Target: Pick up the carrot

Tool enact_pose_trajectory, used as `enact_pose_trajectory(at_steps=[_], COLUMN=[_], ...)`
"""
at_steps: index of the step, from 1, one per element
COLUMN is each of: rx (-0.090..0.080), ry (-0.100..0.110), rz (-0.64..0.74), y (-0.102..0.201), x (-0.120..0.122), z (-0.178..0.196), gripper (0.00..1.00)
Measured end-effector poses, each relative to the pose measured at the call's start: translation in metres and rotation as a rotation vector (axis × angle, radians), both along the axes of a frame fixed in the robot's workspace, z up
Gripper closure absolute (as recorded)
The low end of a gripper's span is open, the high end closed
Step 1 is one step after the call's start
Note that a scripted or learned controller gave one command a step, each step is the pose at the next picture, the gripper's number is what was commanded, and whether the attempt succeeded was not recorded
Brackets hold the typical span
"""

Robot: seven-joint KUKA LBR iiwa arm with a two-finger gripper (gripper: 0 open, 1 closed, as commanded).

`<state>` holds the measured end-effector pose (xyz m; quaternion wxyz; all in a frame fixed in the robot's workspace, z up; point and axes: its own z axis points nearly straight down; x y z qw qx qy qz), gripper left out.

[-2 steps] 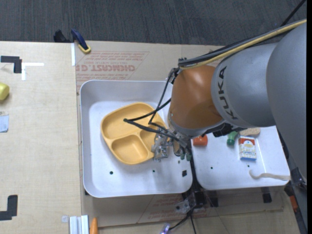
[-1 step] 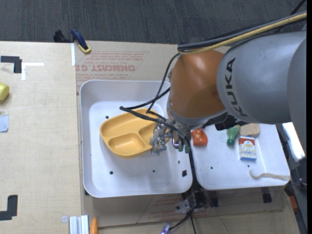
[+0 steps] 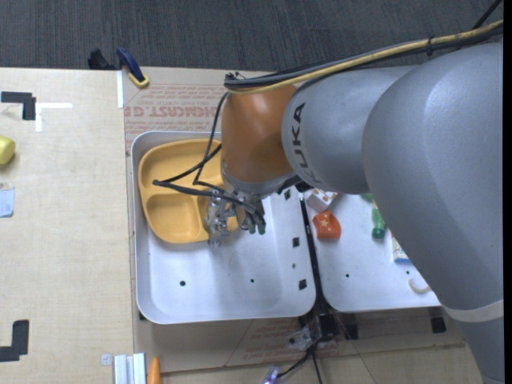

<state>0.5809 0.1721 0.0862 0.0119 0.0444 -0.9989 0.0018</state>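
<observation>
Grey arm [image 3: 400,150] over both bins [image 3: 208,294]

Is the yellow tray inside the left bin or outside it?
Inside: the yellow tray lies within the left bin's white walls, at its far-left corner.

Yellow tray [image 3: 172,194] — red tomato [image 3: 326,227]

arm [image 3: 416,158] grey | orange band – KUKA lettering | black cables
</observation>
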Motion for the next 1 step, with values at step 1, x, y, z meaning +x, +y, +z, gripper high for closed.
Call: enact_pose_trajectory(at_steps=[1], rx=[0.005], ry=[-0.028], rz=[-0.010], y=[-0.0178], x=[-0.0066], z=[0.1684], gripper=[1.00])
